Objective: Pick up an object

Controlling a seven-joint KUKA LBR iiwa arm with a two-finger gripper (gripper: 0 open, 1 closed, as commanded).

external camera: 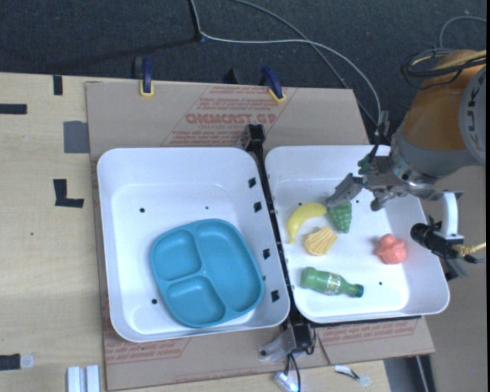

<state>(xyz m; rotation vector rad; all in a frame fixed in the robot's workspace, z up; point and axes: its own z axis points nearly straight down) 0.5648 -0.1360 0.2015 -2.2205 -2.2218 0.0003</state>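
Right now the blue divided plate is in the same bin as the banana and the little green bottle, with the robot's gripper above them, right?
Not quite. The camera view shows the blue divided plate alone in the left bin. The banana and the green bottle lie in the right bin, with the gripper above that bin.

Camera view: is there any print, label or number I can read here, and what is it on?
"CHEMCAST GP" or close to it, in red letters on the brown paper sheet under the bins; the last letters are blurred.
Fainter red print repeats across that sheet, too blurred to read.
The green bottle has a label, too small to read.
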